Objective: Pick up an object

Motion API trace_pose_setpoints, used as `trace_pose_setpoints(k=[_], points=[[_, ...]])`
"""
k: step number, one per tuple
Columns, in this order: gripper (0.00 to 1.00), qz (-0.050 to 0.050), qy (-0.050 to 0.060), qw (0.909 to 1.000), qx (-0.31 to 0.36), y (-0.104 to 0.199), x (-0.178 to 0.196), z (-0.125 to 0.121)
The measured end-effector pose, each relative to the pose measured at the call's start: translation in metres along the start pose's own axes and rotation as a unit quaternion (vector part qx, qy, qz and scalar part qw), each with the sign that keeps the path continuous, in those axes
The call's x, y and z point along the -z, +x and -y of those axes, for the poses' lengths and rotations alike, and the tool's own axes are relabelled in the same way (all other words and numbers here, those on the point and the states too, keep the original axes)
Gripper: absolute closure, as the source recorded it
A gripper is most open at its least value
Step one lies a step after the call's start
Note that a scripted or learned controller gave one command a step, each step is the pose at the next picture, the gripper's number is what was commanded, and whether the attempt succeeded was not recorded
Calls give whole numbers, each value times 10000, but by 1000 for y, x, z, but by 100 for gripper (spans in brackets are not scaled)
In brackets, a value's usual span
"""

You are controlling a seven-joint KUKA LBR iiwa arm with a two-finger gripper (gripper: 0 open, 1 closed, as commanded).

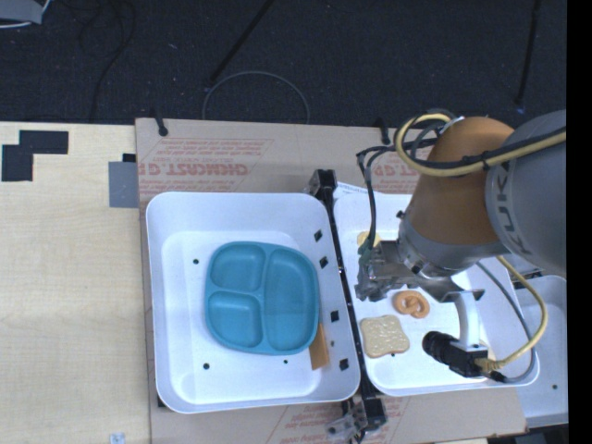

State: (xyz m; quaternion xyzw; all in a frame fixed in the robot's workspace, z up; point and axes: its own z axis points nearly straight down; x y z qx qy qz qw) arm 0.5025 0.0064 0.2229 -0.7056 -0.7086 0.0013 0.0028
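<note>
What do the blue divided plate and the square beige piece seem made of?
The blue divided plate looks like moulded plastic: smooth, even colour, soft sheen. The square beige piece resembles toy bread, perhaps foam or plastic: matt, browner edge.

My desk [65,294] carries a printed cardboard sheet [231,160]; on it, the left white bin [159,294] and right white bin [435,387] sit side by side.

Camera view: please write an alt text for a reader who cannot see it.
The robot gripper hangs low over the right bin, near a small orange pretzel-shaped piece and a pale toast-like square lying on the bin floor. The left bin holds a blue divided plate.
</note>
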Motion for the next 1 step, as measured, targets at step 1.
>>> trace_pose_setpoints(k=[1], points=[[100, 1, -14, 10000, 5, 51, 11, 3]])
